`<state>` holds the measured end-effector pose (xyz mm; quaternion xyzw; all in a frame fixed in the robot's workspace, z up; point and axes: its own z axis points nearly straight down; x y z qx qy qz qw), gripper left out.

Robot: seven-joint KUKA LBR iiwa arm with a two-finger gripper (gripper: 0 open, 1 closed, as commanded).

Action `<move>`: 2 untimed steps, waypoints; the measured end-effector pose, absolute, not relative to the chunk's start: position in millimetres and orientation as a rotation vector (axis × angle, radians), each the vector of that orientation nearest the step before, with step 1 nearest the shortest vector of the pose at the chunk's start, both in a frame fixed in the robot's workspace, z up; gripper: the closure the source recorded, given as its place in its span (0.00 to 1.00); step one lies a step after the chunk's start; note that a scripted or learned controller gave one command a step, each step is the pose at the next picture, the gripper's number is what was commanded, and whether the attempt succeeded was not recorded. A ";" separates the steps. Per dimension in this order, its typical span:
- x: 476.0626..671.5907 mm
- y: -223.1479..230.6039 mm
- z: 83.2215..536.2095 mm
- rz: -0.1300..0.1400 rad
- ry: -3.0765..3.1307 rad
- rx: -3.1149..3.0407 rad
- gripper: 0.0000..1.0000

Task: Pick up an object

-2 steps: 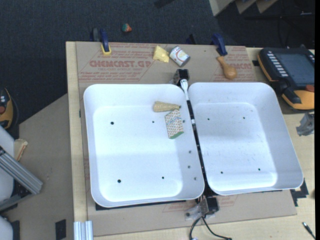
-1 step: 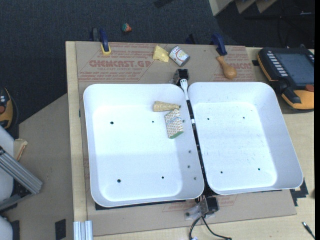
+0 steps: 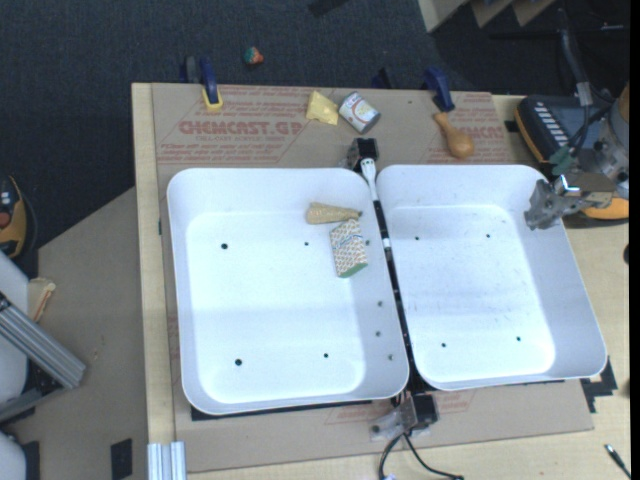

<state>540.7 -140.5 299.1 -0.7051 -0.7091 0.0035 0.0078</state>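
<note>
Two objects lie in the left bin [image 3: 200, 268], near its far right corner. One is a tan cone-shaped piece [image 3: 332, 213] lying on its side. Just below it, touching or nearly touching, is a small patterned pouch [image 3: 348, 247]. My gripper [image 3: 546, 208] hovers at the far right rim of the right bin [image 3: 490, 298], well away from both objects. The arm behind it runs off the right edge of the view. Nothing shows between the gripper and the bin floor.
On the board behind the bins lie a yellow piece [image 3: 322, 109], a small white box [image 3: 359, 112] and a brown wooden handle [image 3: 455, 136]. Blue clamps [image 3: 209, 80] hold the board's far edge. A black keypad [image 3: 545, 128] and cables sit at the right.
</note>
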 end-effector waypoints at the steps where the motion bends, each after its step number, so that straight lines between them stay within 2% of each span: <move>1: 519.0 -165.2 339.0 -0.003 -2.223 -2.229 1.00; 2: 494.6 -206.4 391.6 -0.003 -2.223 -2.235 1.00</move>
